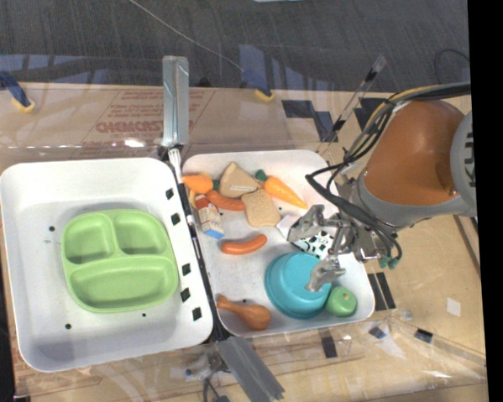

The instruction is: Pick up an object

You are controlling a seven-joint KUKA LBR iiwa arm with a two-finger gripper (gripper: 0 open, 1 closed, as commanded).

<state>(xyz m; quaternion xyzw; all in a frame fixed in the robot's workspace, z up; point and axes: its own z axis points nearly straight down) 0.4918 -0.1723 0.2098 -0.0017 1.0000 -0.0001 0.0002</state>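
The gripper (pixel 320 253) is seen low over the right bin (pixel 358 304), at the upper right rim of the blue bowl (pixel 298 286). 2 metal fingers (pixel 326 273) are visible, 1 reaching onto the bowl's rim and the other lying just above it near a checkered patch; they appear somewhat spread, but how far cannot be told, and nothing is clearly seen pinched between them. Contact with the bowl looks likely at the lower finger.

All places are given from the bowl. A green apple (pixel 342 301) touches its right side. A brown drumstick (pixel 245 313) lies to its lower left. A red sausage (pixel 243 245) lies just above and left. Farther up, 2 bread pieces (pixel 259 209) and 2 carrots (pixel 284 191) are grouped, with a small box (pixel 209 219) at their left. Well to the left, in the other bin (pixel 24 199), a green divided plate (pixel 118 260) is set.
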